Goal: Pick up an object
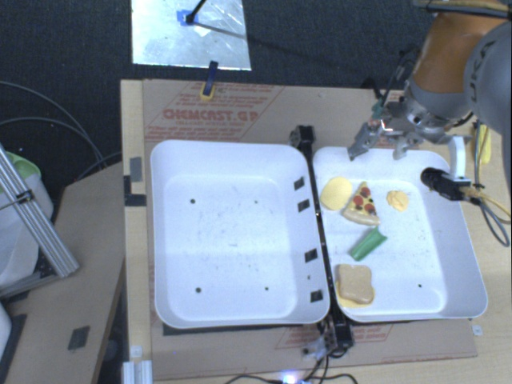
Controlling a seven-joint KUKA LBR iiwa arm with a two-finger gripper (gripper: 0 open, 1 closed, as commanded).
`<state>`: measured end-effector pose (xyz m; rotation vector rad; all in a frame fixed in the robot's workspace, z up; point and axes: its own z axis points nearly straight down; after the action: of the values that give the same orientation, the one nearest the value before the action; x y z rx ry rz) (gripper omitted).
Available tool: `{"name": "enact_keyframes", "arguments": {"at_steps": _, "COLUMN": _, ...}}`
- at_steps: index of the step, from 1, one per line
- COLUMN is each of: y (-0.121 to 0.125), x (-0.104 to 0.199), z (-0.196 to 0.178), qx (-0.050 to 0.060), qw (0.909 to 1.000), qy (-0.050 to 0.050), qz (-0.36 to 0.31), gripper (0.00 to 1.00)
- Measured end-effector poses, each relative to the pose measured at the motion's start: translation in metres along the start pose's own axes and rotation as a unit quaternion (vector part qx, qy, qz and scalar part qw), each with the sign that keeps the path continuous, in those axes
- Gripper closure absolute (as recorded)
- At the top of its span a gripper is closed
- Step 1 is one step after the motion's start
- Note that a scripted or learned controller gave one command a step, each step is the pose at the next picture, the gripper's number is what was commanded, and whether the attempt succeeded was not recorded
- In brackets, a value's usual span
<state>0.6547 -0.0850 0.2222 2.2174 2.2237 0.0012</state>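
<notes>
The right bin [456, 250] holds several toy foods. A yellow round piece [336, 190] lies beside a pizza slice [362, 205], with a small yellow lump [398, 200] further right. Below them are a green piece [367, 245] and a slice of toast [354, 283]. My gripper [379, 142] hangs over the far rim of the right bin, above and behind the pizza slice. Its two fingers stand apart with nothing between them.
The left bin [232, 230] sits next to the right one, with a black divider [314, 214] between them. A foil sheet [190, 21] lies on the floor at the back. A metal frame [32, 222] stands at the left on a side table.
</notes>
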Motion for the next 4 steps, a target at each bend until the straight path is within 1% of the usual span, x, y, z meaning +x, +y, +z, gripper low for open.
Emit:
{"name": "enact_keyframes", "arguments": {"at_steps": 1, "y": -0.072, "x": 0.002, "z": 0.11, "qx": 0.008, "qw": 1.0, "qy": 0.001, "qz": 0.002, "gripper": 0.0}}
{"name": "enact_keyframes", "arguments": {"at_steps": 2, "y": -0.002, "x": 0.003, "z": 0.134, "qx": -0.005, "qw": 1.0, "qy": -0.001, "qz": -0.001, "gripper": 0.0}}
{"name": "enact_keyframes", "arguments": {"at_steps": 3, "y": 0.018, "x": 0.027, "z": 0.029, "qx": -0.007, "qw": 1.0, "qy": 0.0, "qz": -0.002, "gripper": 0.0}}
{"name": "enact_keyframes", "arguments": {"at_steps": 4, "y": -0.046, "x": 0.034, "z": 0.038, "qx": 0.002, "qw": 1.0, "qy": 0.001, "qz": 0.001, "gripper": 0.0}}
